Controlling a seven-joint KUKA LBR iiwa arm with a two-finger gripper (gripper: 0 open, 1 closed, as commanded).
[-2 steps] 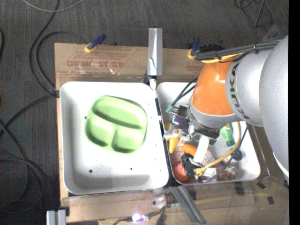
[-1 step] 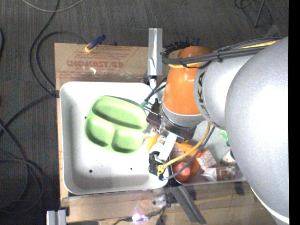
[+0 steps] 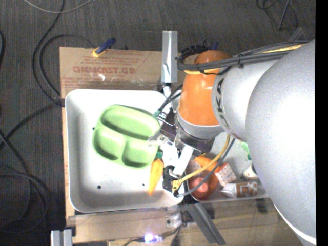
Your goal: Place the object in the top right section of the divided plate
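Note:
A green divided plate [image 3: 125, 136] lies in the left white bin [image 3: 82, 188], with one long section at its upper right and two smaller ones below. An orange carrot [image 3: 155, 176] points downward just off the plate's lower right corner, over the bin floor. My gripper [image 3: 159, 151] is directly above the carrot's top end, at the plate's right rim. The wrist hides where the carrot meets the gripper, so I cannot tell whether it is held.
The arm's orange band and grey body cover most of the right bin. Below it I see a red-orange round fruit [image 3: 201, 187], a printed packet [image 3: 226, 174] and a small brown bottle [image 3: 246, 189]. Cardboard [image 3: 102, 70] lies behind the left bin.

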